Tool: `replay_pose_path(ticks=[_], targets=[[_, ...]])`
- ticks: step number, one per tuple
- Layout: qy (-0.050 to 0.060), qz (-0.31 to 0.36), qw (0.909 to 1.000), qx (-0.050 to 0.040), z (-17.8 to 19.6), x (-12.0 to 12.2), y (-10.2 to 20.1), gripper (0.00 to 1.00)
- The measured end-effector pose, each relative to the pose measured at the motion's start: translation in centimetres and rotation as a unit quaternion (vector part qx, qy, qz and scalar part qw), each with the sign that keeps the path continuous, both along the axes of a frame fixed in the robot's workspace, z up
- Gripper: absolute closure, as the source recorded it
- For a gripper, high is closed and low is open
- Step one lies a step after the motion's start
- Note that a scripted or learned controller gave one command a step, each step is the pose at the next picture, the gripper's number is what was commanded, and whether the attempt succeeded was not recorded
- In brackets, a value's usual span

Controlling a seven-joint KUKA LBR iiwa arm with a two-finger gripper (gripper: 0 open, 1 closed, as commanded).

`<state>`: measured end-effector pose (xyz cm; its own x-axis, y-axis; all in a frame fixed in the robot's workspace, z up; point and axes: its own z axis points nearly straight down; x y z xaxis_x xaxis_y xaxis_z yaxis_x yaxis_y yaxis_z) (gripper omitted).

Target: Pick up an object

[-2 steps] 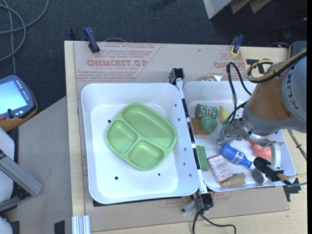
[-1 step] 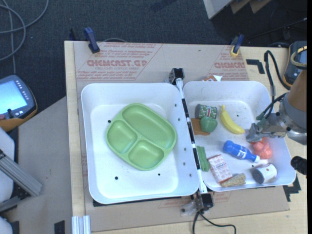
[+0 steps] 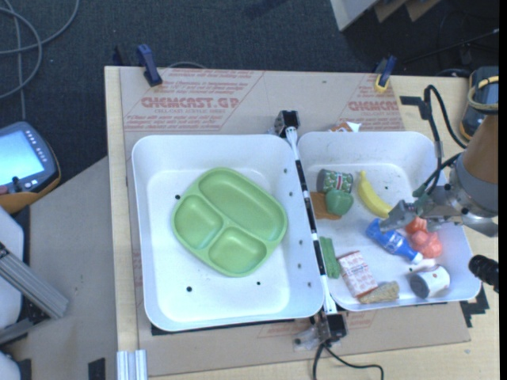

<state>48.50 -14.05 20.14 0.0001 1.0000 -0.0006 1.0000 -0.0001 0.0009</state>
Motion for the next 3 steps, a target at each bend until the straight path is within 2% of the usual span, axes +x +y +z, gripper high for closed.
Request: replay_pose_path(ticks=[1,2,3], targets=[[-0.011,0.002,0.9999,-0.0039,-9.5,6.0,-5.0,0.00],[-0.018,0.004,0.9998,-0.0065,-9.7,6.4,-6.7,0.00],[-0.019,0.003,0.9998,-0.0083,-9.7,6.2,-7.0,0.00]])
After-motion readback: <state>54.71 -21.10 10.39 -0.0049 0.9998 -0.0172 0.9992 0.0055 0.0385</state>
